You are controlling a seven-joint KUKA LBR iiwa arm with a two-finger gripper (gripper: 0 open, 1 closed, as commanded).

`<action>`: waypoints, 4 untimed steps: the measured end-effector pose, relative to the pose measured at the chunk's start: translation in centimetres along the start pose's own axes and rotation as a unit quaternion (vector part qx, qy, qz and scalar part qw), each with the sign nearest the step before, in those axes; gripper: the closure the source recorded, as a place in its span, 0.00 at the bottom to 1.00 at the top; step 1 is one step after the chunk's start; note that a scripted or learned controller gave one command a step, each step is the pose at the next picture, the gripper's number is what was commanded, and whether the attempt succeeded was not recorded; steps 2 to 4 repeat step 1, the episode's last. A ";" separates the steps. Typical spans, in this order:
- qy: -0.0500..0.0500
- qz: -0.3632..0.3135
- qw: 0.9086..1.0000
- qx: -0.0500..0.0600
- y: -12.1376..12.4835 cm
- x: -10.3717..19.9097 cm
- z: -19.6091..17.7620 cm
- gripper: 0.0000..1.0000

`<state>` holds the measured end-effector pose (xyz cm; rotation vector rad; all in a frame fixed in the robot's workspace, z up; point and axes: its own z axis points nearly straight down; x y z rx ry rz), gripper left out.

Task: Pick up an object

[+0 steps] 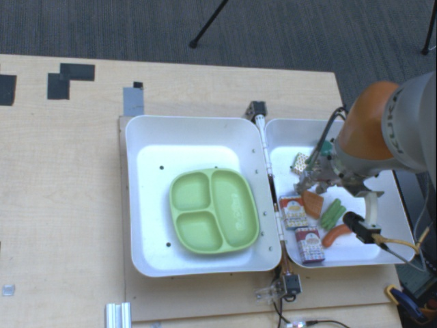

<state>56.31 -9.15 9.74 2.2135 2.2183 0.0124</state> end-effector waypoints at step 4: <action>0.000 -0.001 1.000 0.004 -4.9 5.7 -8.8 1.00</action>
